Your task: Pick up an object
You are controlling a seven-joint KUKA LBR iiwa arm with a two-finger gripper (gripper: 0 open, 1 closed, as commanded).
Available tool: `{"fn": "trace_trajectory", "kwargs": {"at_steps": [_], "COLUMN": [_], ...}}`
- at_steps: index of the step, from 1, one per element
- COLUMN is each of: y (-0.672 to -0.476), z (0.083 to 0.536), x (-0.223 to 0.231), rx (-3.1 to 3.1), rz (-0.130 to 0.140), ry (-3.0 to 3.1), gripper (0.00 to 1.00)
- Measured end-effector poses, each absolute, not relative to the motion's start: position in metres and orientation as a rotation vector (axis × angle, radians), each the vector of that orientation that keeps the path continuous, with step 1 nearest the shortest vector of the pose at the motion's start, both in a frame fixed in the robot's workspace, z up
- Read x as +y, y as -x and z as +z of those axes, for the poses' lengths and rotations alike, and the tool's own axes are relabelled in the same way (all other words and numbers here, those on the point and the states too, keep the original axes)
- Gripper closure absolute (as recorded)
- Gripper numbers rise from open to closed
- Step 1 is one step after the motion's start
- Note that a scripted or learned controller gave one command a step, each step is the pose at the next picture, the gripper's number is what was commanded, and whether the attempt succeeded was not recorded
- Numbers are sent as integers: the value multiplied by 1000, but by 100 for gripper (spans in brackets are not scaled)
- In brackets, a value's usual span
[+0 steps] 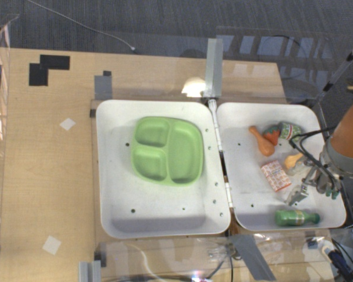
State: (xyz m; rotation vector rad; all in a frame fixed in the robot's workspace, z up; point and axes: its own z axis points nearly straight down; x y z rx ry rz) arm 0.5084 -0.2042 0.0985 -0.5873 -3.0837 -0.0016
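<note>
The wooden counter carries black square markers at its far left and two shallow white bins set side by side, their inner rims touching along the middle. The left bin holds a green divided plate, lying flat near the bin's centre with its three compartments facing up. A grey upright post stands behind the seam where the bins meet. The right bin holds a scatter of small things: an orange drumstick-shaped toy lies toward the back, just beside a mixed red, green and white item whose shape is hard to make out. Nearer the middle lies a small red-and-white patterned packet, tilted, with a small yellow-orange piece just to its right. Along the front wall of this bin a green bottle lies on its side, well apart from the packet. The arm reaches in from the right, its orange band over the bin's right rim and black cables looping off its wrist. The hand hangs low between the packet and the green bottle, just above the bottle and close to the packet's right corner; its metal tips are too small and blurred to tell their spread, and nothing is seen between them.
</note>
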Motion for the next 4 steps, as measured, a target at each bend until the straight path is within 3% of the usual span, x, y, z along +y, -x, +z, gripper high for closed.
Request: {"fn": "trace_trajectory", "kwargs": {"at_steps": [1,2,3,4], "y": [-514,-515,-488,-488], "z": [114,219,196,184], "x": [-204,-156,-67,0], "rx": [-3102,-2991,-2629,-2197], "rz": [3,-3,-5,-4], "ry": [579,1003,1724,2245], "gripper": [100,100,100,100]}}
